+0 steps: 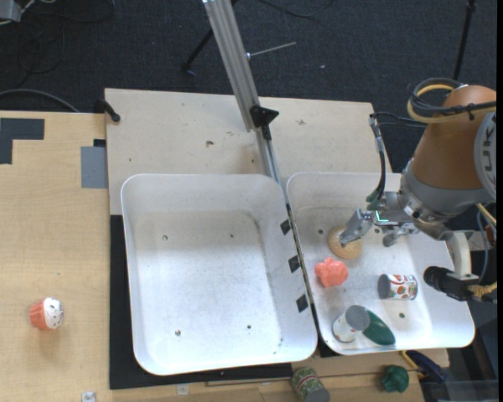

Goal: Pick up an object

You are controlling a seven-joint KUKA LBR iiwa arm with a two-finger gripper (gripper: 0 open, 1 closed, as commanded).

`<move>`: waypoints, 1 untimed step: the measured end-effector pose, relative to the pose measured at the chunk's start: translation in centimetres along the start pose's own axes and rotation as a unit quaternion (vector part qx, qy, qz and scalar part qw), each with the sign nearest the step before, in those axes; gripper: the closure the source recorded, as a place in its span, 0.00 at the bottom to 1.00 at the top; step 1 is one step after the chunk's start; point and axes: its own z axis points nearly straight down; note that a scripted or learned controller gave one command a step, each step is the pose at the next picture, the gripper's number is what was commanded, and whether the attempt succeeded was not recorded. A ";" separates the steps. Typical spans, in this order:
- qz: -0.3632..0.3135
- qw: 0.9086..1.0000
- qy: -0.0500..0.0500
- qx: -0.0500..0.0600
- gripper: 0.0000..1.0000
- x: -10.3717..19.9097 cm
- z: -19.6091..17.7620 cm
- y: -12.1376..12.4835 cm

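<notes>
Right of centre in the right bin (453,329), the hand (358,228), whose grip I cannot tell, sits on the tan disc (344,244); its flat edge may slip free.

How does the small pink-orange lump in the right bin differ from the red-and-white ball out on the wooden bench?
The small pink-orange lump lies inside the right white bin, near its left wall; the red-and-white ball sits on the bare wooden bench, far left of both bins. The lump is irregular and one colour; the ball is rounder, with a white patch. Both are small and reddish.
</notes>
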 end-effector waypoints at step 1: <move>0.001 1.000 -0.001 -0.002 0.00 -0.1 -0.2 0.1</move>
